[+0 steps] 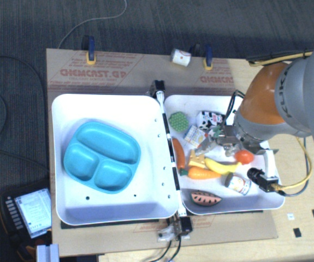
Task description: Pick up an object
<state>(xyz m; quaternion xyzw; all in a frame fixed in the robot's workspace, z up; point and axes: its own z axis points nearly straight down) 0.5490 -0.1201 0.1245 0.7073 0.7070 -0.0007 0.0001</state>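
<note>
While the watermelon slice point(205, 197) lies nearest me at the front of the right bin point(230, 205), a small jar point(237, 184) rests just behind it, close to a black fitting with a yellow cable point(296, 185) curling over the bin's right wall. Next come a carrot point(203, 173) and a banana point(220, 166), touching, with a longer orange carrot point(178, 152) along the bin's left wall. A red tomato point(244, 156) sits just beside the banana's right end. The arm point(279, 100) reaches in from the right, its orange band above the wrist, bent down over the middle of this bin. Its jaws point(224, 139) hang low above the banana and tomato, beside a packet point(196, 137); from here I cannot tell how far they are parted or whether anything is in them. Farther back lie a green ball point(179, 120) and a black-and-white cow-patterned toy point(209, 119). The left bin point(69, 201) holds a blue divided plate point(101, 155). Both bins stand on a brown board surface point(102, 70), clamped at the far edge, with dark carpet point(31, 15) beyond.
</note>
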